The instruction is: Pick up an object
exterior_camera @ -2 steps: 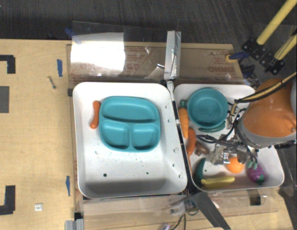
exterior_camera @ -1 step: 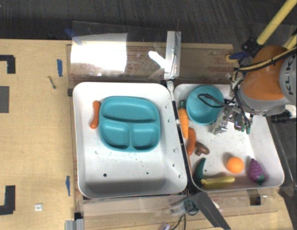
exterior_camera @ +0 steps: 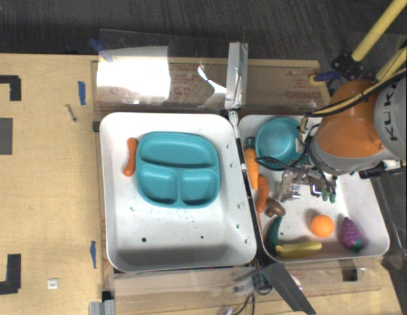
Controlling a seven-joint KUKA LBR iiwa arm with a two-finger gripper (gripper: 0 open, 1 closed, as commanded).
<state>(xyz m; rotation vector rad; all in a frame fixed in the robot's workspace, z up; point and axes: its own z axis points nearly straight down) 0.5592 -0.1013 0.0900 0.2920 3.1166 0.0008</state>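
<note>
Fingers on the gripper hang low over the right shallow white plastic bin, but you cannot tell whether they are spread or closed: the metal parts blur into cables and glare. Nothing visibly sits between them, so you should not count anything as held.

Your candidates all lie in that right bin. A teal plastic bowl rests at its far end, partly under the arm's orange band. An orange toy carrot lies along the bin's left wall, probably where it rolled to rest. A small brown piece sits just beside the gripper, likely the nearest target. A round orange fruit, a purple bunch of toy grapes and a yellow banana-like piece crowd the near end.

The left white bin carries a teal divided plastic tray and an orange sausage-shaped toy beside it.

A dark green thing near the banana is too shadowed to identify.
</note>
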